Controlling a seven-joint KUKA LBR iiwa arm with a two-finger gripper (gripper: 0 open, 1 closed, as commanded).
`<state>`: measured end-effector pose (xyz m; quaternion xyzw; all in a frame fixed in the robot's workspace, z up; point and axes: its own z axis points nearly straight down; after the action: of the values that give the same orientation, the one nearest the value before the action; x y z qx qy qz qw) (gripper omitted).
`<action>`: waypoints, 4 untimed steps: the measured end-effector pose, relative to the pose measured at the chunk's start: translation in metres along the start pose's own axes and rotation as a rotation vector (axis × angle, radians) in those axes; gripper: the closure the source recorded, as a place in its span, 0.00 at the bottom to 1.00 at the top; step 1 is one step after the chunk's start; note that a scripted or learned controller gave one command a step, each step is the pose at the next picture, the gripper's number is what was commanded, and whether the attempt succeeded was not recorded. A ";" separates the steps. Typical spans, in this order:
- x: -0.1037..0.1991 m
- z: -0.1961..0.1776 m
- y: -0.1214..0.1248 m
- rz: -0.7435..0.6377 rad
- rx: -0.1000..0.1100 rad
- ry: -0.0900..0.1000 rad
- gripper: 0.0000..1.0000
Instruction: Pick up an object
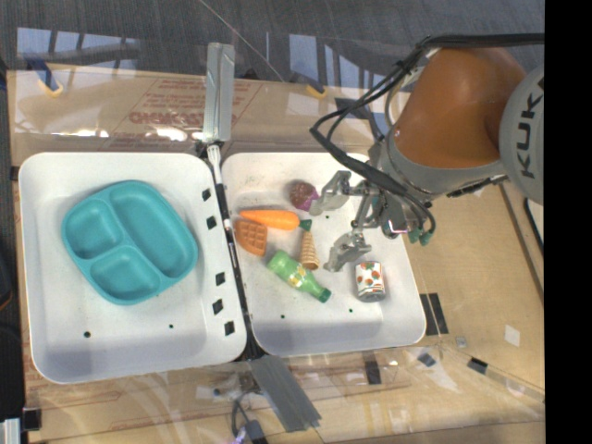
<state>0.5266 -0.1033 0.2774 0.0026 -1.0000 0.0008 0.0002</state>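
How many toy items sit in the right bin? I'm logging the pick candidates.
6: a carrot, a waffle, an ice cream cone, a green bottle, a can and a purple item. The arm may hide more.

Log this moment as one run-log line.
gripper: open, over right bin, holding nothing | nearest: ice cream cone, can | left bin: teal divided plate
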 end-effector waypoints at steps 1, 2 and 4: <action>0.012 0.132 -0.064 0.186 -0.003 0.012 0.00; 0.008 0.187 0.002 0.696 -0.003 0.004 0.00; -0.044 0.186 0.003 0.854 -0.001 0.002 1.00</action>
<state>0.5708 -0.1000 0.0912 -0.4119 -0.9112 0.0003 0.0008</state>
